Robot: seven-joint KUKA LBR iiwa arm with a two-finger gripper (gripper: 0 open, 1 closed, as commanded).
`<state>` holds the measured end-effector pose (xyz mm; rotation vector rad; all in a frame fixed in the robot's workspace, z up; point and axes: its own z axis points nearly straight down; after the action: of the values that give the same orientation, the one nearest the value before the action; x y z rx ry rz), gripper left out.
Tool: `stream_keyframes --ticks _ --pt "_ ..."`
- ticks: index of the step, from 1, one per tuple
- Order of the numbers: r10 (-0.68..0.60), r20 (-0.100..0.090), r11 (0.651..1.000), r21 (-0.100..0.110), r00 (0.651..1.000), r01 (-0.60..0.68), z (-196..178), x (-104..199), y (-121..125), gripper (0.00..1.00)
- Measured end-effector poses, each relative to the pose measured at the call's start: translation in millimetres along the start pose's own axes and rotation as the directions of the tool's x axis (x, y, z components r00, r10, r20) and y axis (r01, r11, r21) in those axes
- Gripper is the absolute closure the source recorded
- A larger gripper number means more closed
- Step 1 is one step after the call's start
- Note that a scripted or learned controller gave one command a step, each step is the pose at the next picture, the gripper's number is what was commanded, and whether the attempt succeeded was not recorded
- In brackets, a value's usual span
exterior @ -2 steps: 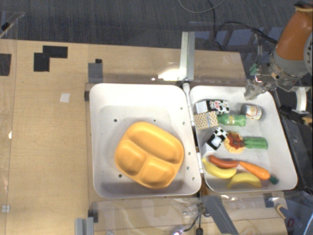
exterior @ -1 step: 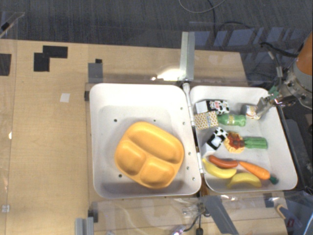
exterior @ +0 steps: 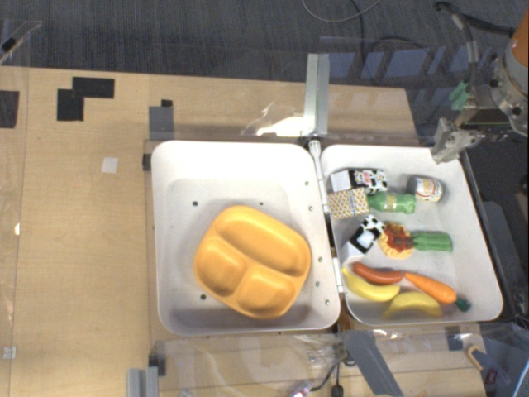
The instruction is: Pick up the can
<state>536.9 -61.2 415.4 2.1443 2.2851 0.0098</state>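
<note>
Plainly I was at the very start of the job: my fingers (exterior: 447,149) hung over the far right corner of the right bin (exterior: 488,255), above its rim and apart from everything in it, and nothing was between them. Whether they stood open or closed I could not tell from this slant.

The can (exterior: 427,189) lay on its side in the far part of that bin, near the right wall, with the green bottle (exterior: 390,203) just beside it on the side towards the left bin (exterior: 169,222). As I judged it, the approach had not yet begun. The next move called for me to come in over the bin and down onto the can, turned so as to close across its round body. I would also have to keep off the bottle and the wall, since there was little room on either side.

Counting, I made it two bins on the surface (exterior: 74,246). The left one held a single yellow divided tray (exterior: 252,259). The right one held one can, one green bottle, one black-and-white carton (exterior: 361,178), one patterned box (exterior: 347,202), one carrot (exterior: 434,288) and two yellow bananas (exterior: 365,286). There was also a red sausage-like piece (exterior: 377,273) and a few small toys I could not name
</note>
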Motion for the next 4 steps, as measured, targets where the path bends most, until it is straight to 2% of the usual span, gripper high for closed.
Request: stream_keyframes --ticks 1,2,3,4 --pt "0.473 0.002 0.881 0.004 0.881 -0.473 -20.1 10.6 36.5 1.00" --pt "0.570 0.003 0.821 0.006 0.821 -0.570 -14.6 70.6 112.8 1.00" --pt "0.744 0.002 0.668 0.005 0.668 -0.744 -19.6 139.8 128.2 1.00" --pt "0.958 0.002 0.286 0.005 0.286 -0.958 -20.1 178.1 139.7 1.00"
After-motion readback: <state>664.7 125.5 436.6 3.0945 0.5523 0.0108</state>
